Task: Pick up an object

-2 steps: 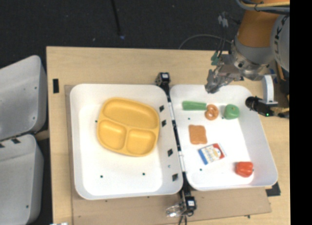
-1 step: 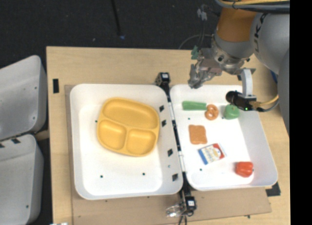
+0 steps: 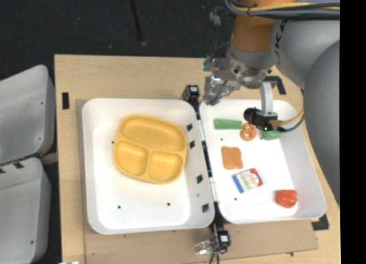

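grey metal gripper (image 3: 216, 94) hangs over the right white plastic bin's (image 3: 306, 160) upper-left corner; its state cannot be told. just beside lies a green stick (image 3: 227, 124), then an orange ring (image 3: 248, 132), a tan square (image 3: 231, 157), a red-and-white packet (image 3: 248, 180) and a red pepper-like toy (image 3: 286, 198). the left white bin (image 3: 100, 211) holds a yellow compartment plate (image 3: 151, 148).

The grey arm (image 3: 311, 28) reaches in from the right, bent downward at the top of the view; its orange band (image 3: 260, 11) sits above the wrist; the gripper (image 3: 217, 88) hangs below, pointing down and leftward.
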You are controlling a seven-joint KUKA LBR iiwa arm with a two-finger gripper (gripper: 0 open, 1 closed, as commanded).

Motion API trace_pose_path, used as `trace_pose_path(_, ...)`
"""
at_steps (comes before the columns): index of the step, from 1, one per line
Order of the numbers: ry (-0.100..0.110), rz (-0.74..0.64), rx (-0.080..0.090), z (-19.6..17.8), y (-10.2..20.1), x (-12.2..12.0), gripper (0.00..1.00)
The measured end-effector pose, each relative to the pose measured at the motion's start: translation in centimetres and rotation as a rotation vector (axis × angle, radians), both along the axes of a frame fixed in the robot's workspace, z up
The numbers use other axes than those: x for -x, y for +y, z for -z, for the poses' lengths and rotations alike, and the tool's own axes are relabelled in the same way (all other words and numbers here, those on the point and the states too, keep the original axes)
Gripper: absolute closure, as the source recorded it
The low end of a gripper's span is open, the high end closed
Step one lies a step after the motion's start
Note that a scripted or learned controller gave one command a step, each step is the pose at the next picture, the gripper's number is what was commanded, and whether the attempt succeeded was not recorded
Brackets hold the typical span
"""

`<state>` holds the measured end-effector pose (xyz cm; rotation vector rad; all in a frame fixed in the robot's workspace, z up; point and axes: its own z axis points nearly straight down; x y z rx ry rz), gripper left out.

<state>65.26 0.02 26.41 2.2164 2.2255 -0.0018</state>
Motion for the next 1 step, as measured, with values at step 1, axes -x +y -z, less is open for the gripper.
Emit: trace_pose_path(1,-0.002,-0.001,-0.001,1.32,4.70,-1.05,1.00)
